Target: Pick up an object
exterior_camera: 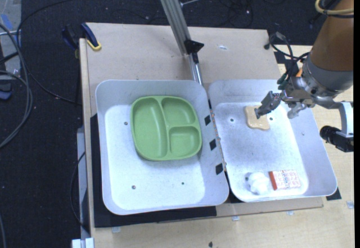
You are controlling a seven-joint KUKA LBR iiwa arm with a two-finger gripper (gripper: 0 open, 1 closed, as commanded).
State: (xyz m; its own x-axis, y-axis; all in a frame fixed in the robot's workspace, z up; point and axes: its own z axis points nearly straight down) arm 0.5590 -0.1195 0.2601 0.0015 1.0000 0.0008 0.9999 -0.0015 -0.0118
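Note:
A tan, bread-like piece (257, 120) lies in the upper middle of the right bin (315, 145). My gripper (279, 106) hangs just to its right and slightly above, fingers spread, one dark fingertip (265, 108) reaching over the piece's right edge. Nothing sits between the fingers. A white fluffy ball (258, 183) and a small red-and-white packet (286, 179) rest near the right bin's front edge.
The left bin (112, 185) holds a green three-compartment plate (166, 127). A slanted metal pole (175, 10) comes down to the gap between the bins at the back. Black clips (214, 143) line the seam between the two bins.

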